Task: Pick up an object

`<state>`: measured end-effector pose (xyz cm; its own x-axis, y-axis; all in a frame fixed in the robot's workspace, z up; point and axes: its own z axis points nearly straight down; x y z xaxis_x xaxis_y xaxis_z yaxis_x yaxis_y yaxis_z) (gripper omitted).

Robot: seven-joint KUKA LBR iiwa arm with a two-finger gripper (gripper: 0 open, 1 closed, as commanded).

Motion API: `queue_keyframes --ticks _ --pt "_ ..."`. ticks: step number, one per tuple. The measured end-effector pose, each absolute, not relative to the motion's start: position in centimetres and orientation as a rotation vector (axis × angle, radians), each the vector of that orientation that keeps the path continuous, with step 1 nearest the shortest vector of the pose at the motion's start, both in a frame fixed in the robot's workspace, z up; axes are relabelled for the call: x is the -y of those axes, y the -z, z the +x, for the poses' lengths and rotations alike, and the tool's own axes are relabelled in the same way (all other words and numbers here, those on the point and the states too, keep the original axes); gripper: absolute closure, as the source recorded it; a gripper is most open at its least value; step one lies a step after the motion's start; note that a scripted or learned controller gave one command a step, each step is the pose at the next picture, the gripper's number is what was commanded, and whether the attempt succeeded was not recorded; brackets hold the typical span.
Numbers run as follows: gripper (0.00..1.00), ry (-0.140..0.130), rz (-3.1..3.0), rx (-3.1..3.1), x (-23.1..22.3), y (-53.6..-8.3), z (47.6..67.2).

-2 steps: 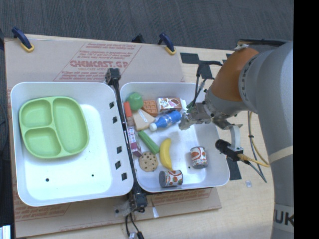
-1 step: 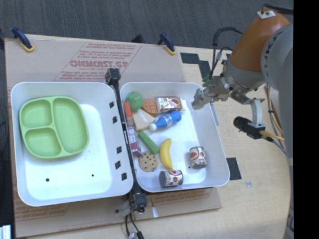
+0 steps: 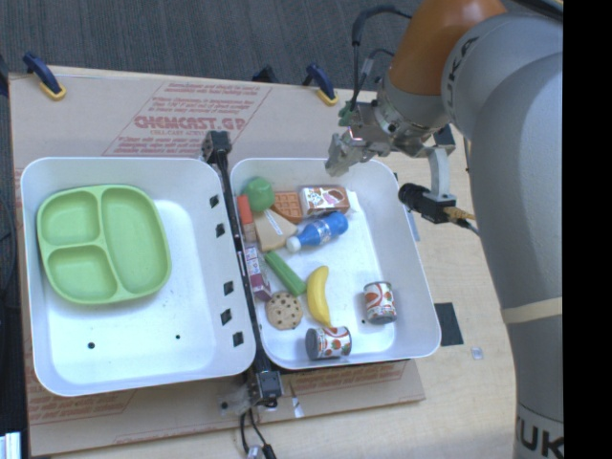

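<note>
**Arm poised over the right bin's far edge**

The big grey KUKA arm [image 3: 497,161] fills the right side, its orange band up top, wrist bent down toward the bench. Under it lies the cardboard sheet [image 3: 191,113] with red print, clamped at its far edge by blue-and-yellow clamps [image 3: 43,75].

Two white bins sit side by side. The left bin [image 3: 124,352] carries a green divided plate [image 3: 103,244], lying flat in its far left part. The right bin [image 3: 406,285] is where the action is: a jumble of toy food.

At the far end, a small carton [image 3: 325,199] lies beside a waffle-like square [image 3: 287,204] and a green round piece [image 3: 257,193]. Just nearer, a blue bottle [image 3: 320,230] lies on its side, white cap pointing left. A green stick [image 3: 284,272] runs along the bin's left side, a yellow banana [image 3: 318,296] next to it, a cookie [image 3: 283,310] just beside the banana's near end. Two cans lie tipped: one [image 3: 379,302] toward the right wall, one [image 3: 330,342] at the near edge.

The gripper [image 3: 344,153] hangs above the bin's far rim, just beyond the carton, with nothing between its fingers; open or closed, I cannot tell.
</note>
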<state>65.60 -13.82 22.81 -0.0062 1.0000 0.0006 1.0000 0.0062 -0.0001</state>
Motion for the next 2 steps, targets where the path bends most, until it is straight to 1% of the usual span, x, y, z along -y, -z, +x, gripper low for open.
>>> queue_keyframes --ticks 1,2 --pt "1.00 -0.002 -2.215 2.225 10.8 -25.3 56.0" --pt "1.00 -0.004 -2.214 2.228 9.9 -21.5 60.3"
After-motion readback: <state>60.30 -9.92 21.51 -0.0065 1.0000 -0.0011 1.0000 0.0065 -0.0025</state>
